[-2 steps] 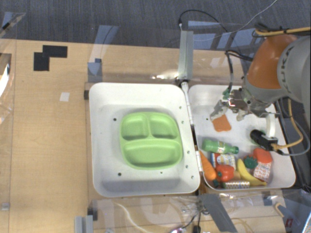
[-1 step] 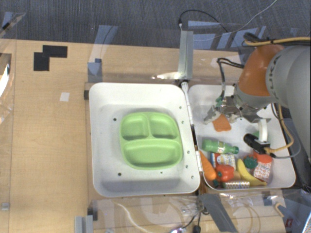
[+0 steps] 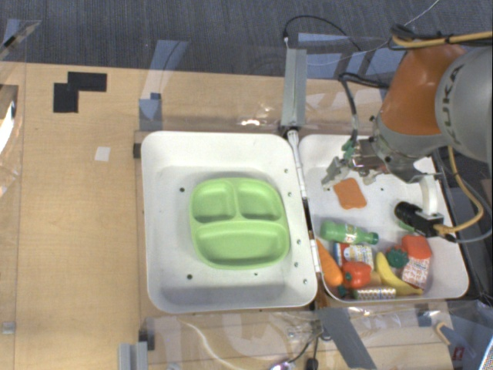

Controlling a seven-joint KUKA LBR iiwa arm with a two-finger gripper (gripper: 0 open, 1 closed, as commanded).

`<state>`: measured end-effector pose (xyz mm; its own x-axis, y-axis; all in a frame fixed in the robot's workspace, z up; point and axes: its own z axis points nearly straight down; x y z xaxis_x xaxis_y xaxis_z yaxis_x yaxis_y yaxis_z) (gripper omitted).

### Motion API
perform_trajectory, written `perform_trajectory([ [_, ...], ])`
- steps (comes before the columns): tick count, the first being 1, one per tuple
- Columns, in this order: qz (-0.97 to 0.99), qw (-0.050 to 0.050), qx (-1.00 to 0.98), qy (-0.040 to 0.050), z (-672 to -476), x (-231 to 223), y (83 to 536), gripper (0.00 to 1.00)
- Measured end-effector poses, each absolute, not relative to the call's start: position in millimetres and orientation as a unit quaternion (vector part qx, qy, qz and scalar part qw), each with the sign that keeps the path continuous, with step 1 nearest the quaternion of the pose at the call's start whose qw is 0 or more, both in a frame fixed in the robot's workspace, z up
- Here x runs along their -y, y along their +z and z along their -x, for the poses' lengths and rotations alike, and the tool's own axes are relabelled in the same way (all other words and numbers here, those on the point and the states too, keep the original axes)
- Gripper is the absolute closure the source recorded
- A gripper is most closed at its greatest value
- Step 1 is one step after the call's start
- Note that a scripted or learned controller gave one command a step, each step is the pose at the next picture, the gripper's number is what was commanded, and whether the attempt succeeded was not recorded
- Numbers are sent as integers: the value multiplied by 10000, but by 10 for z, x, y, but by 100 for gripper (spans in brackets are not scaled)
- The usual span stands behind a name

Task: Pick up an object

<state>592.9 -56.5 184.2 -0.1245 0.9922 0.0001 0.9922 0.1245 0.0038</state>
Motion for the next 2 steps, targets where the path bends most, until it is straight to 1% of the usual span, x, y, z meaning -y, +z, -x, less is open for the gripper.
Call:
perform_trajectory([
  [1,-7466,-12,-6652,-1,-5830,880,1016,0],
  [2,-7460,-10,-6660,10,-5848,867,1108,100],
])
